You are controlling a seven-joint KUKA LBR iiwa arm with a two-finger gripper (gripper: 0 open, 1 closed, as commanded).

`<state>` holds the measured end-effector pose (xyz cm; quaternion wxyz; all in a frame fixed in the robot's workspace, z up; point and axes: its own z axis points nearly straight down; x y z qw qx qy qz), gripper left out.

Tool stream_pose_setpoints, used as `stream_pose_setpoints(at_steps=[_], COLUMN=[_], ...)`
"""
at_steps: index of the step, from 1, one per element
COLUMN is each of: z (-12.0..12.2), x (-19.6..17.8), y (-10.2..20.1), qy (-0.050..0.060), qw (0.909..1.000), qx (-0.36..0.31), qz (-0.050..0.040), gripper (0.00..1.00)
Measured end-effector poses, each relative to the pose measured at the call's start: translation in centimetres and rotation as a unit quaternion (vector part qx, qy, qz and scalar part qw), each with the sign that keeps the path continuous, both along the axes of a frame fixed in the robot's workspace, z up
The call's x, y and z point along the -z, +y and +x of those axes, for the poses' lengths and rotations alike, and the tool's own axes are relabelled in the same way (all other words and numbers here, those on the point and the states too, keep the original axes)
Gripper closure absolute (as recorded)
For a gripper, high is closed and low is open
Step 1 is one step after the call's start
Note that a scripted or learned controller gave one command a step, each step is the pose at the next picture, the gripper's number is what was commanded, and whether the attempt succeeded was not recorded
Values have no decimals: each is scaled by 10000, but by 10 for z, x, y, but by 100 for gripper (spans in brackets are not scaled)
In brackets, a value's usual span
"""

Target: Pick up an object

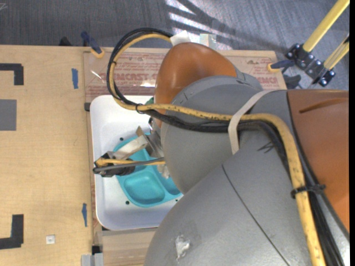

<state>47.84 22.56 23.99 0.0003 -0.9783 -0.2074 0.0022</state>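
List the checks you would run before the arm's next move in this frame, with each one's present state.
1. Arm positioned over the white bin: ok.
2. A candidate object in the bin, the teal dish: ok, partly covered by the arm.
3. Black-and-yellow tool clear of the dish: not ok, it lies across the dish.
4. Gripper open or shut: cannot tell, the arm hides it.
5. Anything held between the fingers: cannot tell.
6. Cable loop clear of the bin's contents: ok, it arcs above the bin's far edge.
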Motion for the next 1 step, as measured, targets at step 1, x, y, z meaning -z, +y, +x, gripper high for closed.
stream_pose_setpoints(at_steps=[1], z=[0], x=[11], y=[-1], qy=[5], qw=[9938], qx=[-1109], qz=[2], gripper=[100])
